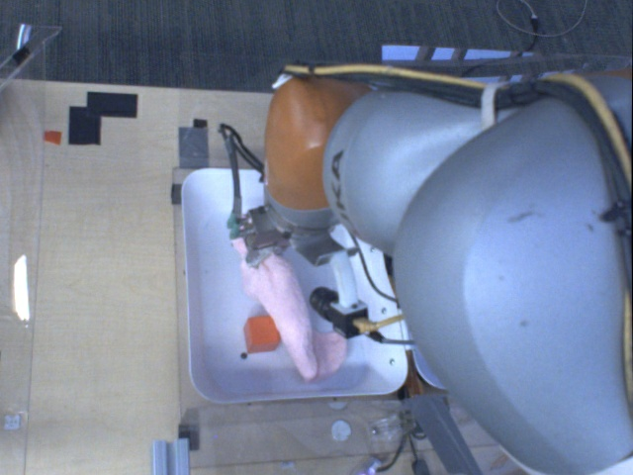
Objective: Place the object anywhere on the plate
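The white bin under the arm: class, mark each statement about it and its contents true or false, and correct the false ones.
1. A small orange block lies in the shallow white bin. True.
2. The soft pink cloth-like object is green. False: it is pink.
3. The orange block sits on the bare wooden bench outside the bin. False: it is inside the bin, beside the pink object.
4. The grey arm with the orange band reaches over the bin. True.
5. The pink object's upper end lies at the gripper. True.
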`<state>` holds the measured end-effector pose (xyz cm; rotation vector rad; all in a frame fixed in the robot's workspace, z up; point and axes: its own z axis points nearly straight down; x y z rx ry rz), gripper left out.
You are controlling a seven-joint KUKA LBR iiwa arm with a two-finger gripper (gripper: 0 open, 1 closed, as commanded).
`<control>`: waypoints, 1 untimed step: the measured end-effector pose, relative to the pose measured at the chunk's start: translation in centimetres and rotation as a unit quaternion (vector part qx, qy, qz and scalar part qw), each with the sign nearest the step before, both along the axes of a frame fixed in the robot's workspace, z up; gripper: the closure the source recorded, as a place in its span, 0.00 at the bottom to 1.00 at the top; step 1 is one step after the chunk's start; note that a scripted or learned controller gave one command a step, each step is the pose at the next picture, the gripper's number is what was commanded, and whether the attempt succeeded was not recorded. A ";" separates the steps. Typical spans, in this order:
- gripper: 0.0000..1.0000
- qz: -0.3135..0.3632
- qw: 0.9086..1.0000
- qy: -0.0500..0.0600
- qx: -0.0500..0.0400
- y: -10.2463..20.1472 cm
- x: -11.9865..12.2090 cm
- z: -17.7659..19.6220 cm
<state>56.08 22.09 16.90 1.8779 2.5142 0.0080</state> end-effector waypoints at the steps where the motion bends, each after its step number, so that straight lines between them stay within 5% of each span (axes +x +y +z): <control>1: 1.00 -0.024 1.000 0.000 0.000 0.1 4.1 2.8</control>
